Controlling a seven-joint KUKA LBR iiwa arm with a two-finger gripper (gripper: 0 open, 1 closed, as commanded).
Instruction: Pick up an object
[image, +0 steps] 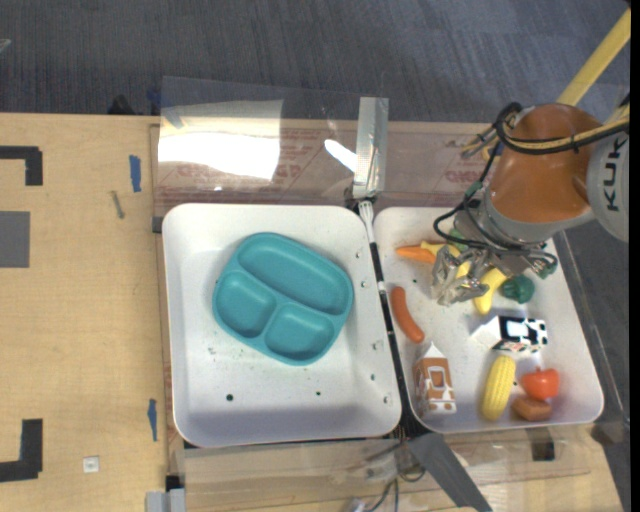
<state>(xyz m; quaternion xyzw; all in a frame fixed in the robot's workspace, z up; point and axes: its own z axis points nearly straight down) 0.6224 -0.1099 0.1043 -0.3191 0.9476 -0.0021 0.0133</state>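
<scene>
Two white bins: the left bin (190, 400) holds one teal divided plate (284, 297); the right bin (580, 345) holds one sausage (405, 312), one corn cob (497, 386), one tomato (540, 383), one carton (435, 385). Gripper (462, 280) hangs mid-right, its state I cannot tell

the arm (560, 160) hides part of the right bin (585, 330); end effector (462, 280) blurred.
</scene>
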